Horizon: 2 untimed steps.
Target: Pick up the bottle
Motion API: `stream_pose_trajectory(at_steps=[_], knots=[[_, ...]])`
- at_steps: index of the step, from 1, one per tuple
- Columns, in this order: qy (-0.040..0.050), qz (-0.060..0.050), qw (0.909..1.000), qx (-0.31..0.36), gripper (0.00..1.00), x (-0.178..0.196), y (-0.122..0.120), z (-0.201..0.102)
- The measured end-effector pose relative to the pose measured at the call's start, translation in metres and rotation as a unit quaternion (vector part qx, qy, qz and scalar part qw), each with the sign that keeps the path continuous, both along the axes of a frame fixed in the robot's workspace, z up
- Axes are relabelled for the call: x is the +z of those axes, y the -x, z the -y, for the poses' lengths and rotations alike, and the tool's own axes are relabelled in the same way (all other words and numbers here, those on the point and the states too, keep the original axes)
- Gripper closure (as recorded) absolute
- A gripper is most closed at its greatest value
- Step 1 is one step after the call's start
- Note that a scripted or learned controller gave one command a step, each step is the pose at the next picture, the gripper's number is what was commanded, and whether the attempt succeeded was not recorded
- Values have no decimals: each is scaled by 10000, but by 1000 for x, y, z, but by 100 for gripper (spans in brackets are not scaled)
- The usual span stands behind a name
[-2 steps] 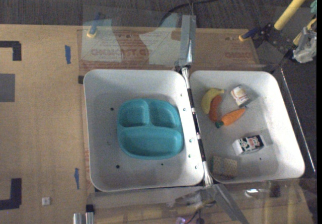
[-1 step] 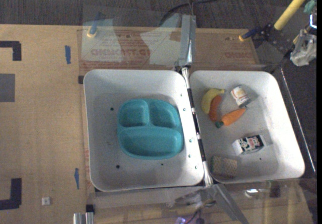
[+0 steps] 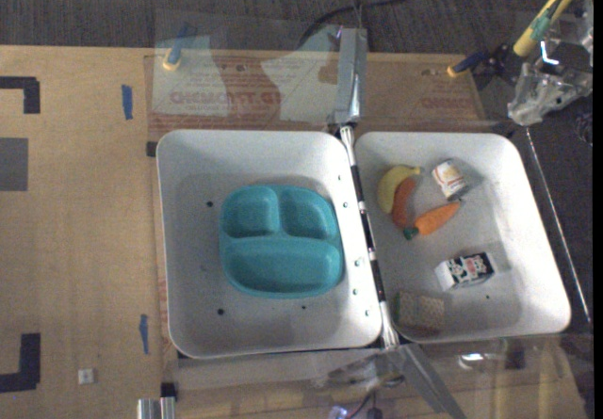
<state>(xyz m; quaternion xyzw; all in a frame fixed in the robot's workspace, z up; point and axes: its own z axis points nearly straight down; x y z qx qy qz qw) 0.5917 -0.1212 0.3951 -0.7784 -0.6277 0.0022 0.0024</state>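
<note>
Here, the small white bottle point(image 3: 450, 178) lies loose in the right bin point(image 3: 542, 219); the end effector point(image 3: 539, 92) waits outside it, state unclear.

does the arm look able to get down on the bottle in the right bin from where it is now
Probably yes. The bottle lies near the right bin's back wall with open space above it; the banana and carrot sit apart from it. The end effector is outside the bin's back right corner.

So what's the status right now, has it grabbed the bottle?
Gripper up beyond the right bin's far corner, nothing seen in it. Bottle lying in that bin, untouched. Carrot and banana close beside it.
</note>
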Motion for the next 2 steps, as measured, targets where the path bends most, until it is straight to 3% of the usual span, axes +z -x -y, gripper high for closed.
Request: stream_pose_trajectory(at_steps=[2], knots=[[5,-17,10000,-22,100,17,-1,3]])
